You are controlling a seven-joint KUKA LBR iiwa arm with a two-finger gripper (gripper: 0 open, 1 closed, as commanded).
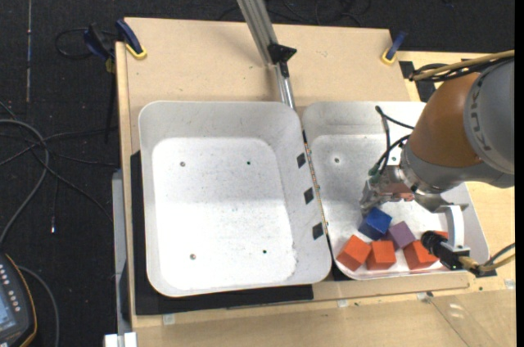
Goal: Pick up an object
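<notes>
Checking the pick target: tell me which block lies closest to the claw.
The blue block, right under the claw. The purple block and the three orange blocks lie farther toward the right bin's near edge.

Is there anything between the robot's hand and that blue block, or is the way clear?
Nothing visible stands in the way. The hand sits right above the blue block in the right bin. The purple block and the orange blocks crowd its lower side, not the side facing the hand.
</notes>
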